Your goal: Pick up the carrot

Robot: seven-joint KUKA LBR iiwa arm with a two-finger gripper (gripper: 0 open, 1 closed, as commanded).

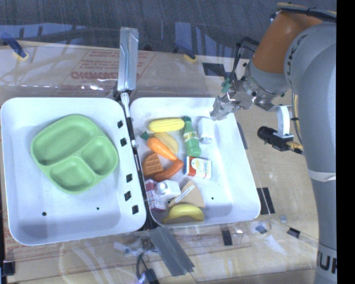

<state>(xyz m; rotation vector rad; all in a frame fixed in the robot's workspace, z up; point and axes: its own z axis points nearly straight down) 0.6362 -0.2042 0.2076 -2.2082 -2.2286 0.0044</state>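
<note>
cam: single, fixed overhead | slanted down | both bins [12, 158] framed | arm [313, 70] from right

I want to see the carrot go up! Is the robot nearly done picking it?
Not yet. The carrot lies in the right bin among the other toy food, beside the corn. The gripper is over the bin's far edge, apart from the carrot. Left to do: reach it, grasp it, lift it.

grey arm [319, 99], orange band, black cable.
</note>
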